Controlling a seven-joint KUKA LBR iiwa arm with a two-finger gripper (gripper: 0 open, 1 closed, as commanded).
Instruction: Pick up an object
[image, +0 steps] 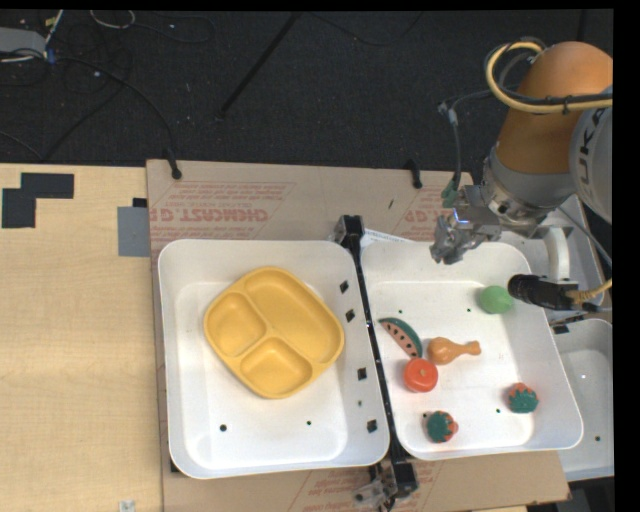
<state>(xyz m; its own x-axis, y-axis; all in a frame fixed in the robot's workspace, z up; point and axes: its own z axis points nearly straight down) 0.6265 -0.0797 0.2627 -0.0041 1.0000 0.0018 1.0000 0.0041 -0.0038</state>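
Observation:
The right bin (470, 440) holds several toy foods: a green ball (494, 299), a watermelon slice (402, 335), an orange drumstick (453, 349), a red tomato (421, 375), and two small red-and-green fruits (520, 398) (440, 426). My gripper (452, 243) hangs above the bin's back edge, up and left of the green ball, with nothing seen between its fingers. The arm's orange band (555, 100) rises behind it at the upper right.
The left bin (190, 420) holds a yellow three-compartment plate (272, 330). A black divider strip (364, 330) runs between the two bins. A black cylindrical part (542, 291) sticks in over the right bin's right edge near the green ball.

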